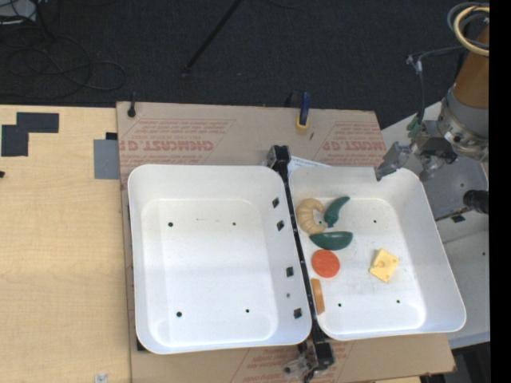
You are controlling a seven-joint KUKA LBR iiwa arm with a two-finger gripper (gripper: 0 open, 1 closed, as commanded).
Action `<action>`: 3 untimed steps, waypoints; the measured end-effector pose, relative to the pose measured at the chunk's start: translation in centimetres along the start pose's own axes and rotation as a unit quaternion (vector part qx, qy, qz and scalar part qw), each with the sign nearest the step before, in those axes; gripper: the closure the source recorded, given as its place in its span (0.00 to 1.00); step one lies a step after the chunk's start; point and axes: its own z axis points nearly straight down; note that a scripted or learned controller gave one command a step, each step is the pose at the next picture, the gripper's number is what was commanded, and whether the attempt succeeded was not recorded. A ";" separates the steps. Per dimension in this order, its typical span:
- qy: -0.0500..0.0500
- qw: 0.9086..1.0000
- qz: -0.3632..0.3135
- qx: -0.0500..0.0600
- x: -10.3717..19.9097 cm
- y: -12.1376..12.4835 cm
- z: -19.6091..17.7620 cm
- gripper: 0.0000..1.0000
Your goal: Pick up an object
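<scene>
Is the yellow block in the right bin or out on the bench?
In: the yellow block lies on the right bin floor, apart from the other items.

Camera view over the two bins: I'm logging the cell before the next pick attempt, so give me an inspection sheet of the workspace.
Surface: two shallow white bins side by side on a cardboard sheet; left bin, right bin.
Job's things: in the right bin, a yellow wedge, red disc, two dark green pieces, tan curved piece and an orange piece by the divider.
Clutter: blue-and-yellow clamp on the cardboard's far edge.
Grippers: gripper above the right bin's far right corner; finger state unclear.
Cables: on the dark floor at top left.
Surroundings: wooden bench at left.
</scene>
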 end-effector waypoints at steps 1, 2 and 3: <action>0.000 1.000 -0.001 0.000 0.0 0.0 -1.0 1.00; 0.001 1.000 -0.002 0.003 5.5 1.6 8.5 1.00; 0.000 1.000 0.002 0.001 1.8 -3.3 18.9 1.00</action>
